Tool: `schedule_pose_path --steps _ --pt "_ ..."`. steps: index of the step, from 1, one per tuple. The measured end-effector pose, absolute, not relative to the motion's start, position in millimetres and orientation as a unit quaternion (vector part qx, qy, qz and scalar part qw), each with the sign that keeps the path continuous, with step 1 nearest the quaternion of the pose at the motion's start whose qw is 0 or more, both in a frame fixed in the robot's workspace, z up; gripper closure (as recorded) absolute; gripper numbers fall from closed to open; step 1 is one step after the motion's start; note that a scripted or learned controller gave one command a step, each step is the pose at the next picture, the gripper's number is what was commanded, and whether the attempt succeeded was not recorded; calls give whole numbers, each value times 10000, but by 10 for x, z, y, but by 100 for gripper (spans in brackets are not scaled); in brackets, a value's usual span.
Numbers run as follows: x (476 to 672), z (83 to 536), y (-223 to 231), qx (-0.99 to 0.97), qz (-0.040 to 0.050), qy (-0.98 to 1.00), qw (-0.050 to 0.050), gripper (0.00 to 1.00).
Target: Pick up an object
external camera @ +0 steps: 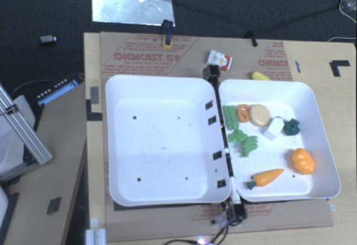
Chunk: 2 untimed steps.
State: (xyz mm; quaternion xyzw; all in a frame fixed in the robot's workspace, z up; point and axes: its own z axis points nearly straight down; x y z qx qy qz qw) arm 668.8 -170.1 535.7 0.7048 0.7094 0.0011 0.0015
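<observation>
The right bin (312, 105) holds several toy foods. An orange carrot (266, 177) lies near its front edge, with an orange pepper (303, 161) to its right. A tan round bun (260, 114) sits near the back, next to an orange ring (244, 113) and a white block (274, 127). A dark green broccoli piece (291, 125) lies right of the block. Green leafy pieces (243, 140) and a green strip (230, 116) rest along the bin's left side.
The left bin (162, 140) stands beside the right one on a brown cardboard sheet (145, 55). A yellow toy (260, 76) and a small white and orange item (220, 59) lie on the cardboard behind the bins. A metal frame (22, 132) stands at the far left.
</observation>
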Motion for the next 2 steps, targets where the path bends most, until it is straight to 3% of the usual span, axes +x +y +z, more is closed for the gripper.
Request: schedule_pose_path --steps 2 --pt "6646 5356 -1516 7059 6 7083 19 100"
